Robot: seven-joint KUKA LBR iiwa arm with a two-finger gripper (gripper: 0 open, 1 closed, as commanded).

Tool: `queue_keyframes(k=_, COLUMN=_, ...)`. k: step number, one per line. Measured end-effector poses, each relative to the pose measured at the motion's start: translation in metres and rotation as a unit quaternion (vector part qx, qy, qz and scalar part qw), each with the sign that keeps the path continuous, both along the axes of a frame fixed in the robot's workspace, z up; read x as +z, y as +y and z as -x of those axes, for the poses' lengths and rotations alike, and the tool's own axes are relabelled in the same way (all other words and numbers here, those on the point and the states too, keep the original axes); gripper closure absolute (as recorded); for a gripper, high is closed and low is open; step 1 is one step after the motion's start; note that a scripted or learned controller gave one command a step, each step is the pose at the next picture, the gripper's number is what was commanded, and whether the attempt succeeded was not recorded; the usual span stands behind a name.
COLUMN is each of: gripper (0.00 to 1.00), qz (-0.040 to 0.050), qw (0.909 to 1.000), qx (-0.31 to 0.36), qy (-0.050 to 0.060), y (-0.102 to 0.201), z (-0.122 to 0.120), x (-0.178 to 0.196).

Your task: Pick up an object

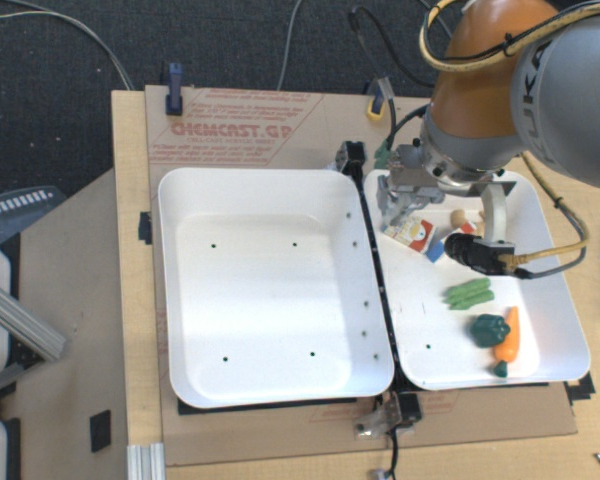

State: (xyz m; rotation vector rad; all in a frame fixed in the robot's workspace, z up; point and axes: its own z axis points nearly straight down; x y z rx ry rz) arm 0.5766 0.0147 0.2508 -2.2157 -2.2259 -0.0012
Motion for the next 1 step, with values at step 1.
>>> queue_keyframes(k=1, gripper=1.0, qz=0.0003, qw=1.0, qx=0.0, qy=0.001, y=0.0474, z=-0.0008, x=-0.0185)
